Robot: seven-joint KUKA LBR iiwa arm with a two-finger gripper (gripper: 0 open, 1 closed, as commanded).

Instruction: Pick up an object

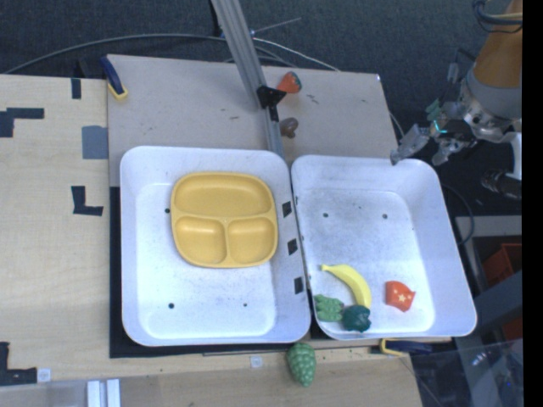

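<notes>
Tool (422, 145) hangs at the far right corner of the right bin (450, 227), just outside and above its rim, on the end of the grey arm (496, 66) that comes in from the right of the view. Two dark fingers point toward the left and slightly down; they look spread apart with nothing between them, though at this size the gap is hard to read with confidence. Nothing is gripped. All the candidate objects lie well apart from the tool, clustered along the near wall of the same bin: a banana (349, 282), a red strawberry-like piece (400, 296) just to its right, and a green broccoli-like clump (342, 314) touching or nearly touching the banana's lower end. From the tool they lie toward the viewer and a little left, across the bare bin floor. The banana's long axis runs diagonally, upper left to lower right in the view, so a grasp across its narrow width would call for the fingers to turn crosswise to that line. The red piece sits alone, likely the least crowded pick. The left bin (136, 253) holds a yellow divided plate (224, 219); a green grape-like bunch (300, 363) rests on the worktop (51, 253) outside both bins.
</notes>
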